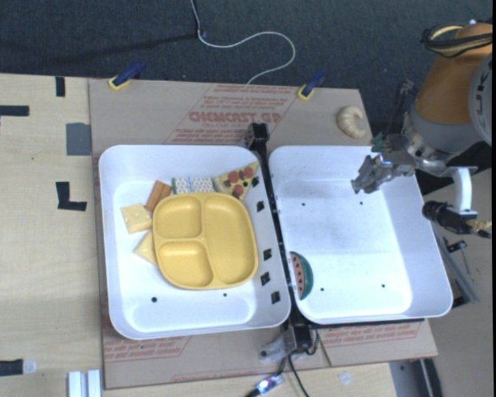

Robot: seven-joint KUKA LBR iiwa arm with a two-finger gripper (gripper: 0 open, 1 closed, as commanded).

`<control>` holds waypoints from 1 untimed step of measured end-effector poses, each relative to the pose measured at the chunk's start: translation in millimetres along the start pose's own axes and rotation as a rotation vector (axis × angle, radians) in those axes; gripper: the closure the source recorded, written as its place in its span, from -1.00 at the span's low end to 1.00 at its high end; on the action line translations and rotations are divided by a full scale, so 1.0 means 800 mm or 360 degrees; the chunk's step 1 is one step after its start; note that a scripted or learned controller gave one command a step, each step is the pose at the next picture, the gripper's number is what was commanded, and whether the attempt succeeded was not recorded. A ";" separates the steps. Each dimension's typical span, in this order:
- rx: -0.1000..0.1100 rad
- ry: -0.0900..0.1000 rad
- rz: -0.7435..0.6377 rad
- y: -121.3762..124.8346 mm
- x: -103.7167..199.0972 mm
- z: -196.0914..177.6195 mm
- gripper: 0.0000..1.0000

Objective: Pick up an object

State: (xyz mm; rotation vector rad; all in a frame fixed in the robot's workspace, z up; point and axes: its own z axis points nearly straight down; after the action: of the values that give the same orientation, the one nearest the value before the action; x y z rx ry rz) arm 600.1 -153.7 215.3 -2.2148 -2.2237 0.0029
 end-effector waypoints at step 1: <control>-0.0002 0.0002 -0.0003 -0.022 0.059 -0.016 1.00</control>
State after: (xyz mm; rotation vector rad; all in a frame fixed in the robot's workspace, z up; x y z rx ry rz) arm 582.6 -106.4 228.3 -2.2128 -2.2257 0.0000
